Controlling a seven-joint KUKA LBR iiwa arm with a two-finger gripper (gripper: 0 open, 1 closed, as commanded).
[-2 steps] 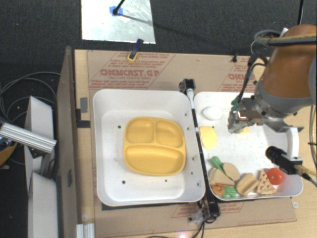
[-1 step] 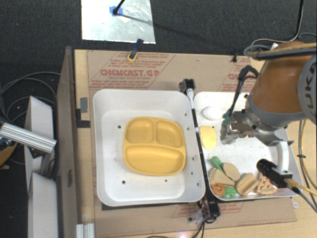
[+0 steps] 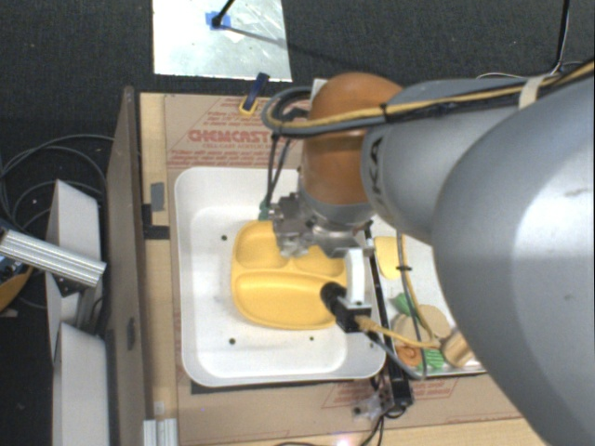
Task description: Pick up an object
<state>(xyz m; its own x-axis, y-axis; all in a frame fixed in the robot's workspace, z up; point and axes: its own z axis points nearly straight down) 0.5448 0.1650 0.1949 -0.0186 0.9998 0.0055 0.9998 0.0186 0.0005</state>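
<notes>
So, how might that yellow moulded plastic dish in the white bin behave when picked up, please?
The yellow moulded plastic dish looks shallow and hollow, so probably light. Its smooth edges may slip. Flat, so unlikely to roll.

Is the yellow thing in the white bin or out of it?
In. The yellow thing lies on the floor of the left white bin, rim showing around it.

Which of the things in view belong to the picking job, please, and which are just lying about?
Job: the hand over the left bin; the yellow dish beneath it, likely the pick.
Lying about: green piece and tan disc by the arm; shiny sheet beyond the bench.
</notes>
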